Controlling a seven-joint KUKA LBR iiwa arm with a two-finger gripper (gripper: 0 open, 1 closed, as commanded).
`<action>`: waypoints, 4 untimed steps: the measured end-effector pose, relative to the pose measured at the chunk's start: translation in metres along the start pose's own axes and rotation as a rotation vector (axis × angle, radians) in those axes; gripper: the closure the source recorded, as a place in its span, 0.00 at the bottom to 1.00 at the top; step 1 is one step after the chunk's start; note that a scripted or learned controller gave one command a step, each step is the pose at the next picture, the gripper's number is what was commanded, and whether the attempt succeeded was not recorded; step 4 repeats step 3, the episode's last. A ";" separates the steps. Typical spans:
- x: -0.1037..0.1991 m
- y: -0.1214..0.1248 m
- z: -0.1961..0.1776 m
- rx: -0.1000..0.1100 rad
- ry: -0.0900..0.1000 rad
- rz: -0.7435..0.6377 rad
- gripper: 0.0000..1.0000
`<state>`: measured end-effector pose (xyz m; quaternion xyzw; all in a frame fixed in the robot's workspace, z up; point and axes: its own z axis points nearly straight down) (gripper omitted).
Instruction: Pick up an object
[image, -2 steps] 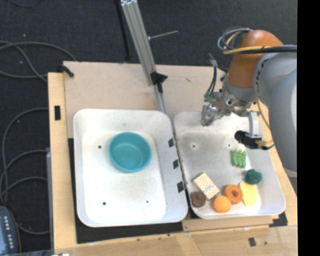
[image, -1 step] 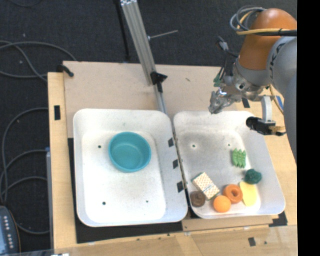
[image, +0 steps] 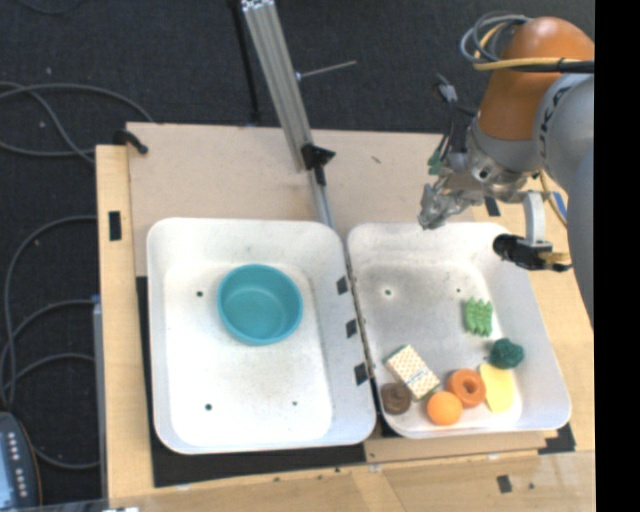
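A tan bench (image: 230, 170) bears two white bins. My gripper (image: 437, 208) hangs over the right bin's (image: 420, 300) far rim; I cannot tell its state. The block (image: 412, 371) lies near the front wall, long axis diagonal. My arm is cut off at right.

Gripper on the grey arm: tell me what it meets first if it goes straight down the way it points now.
Most likely the bare floor of the right shallow white bin near its far edge. The gripper hangs over that rim, well apart from the small items clustered at the bin's near corner. Depth is hard to judge from this slant.
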<state>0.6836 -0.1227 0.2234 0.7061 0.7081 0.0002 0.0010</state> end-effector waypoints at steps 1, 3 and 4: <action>0.044 -0.005 0.003 0.002 0.001 -0.002 1.00; 0.164 -0.004 -0.006 0.000 0.002 -0.005 1.00; 0.164 -0.004 -0.006 0.000 0.002 -0.005 1.00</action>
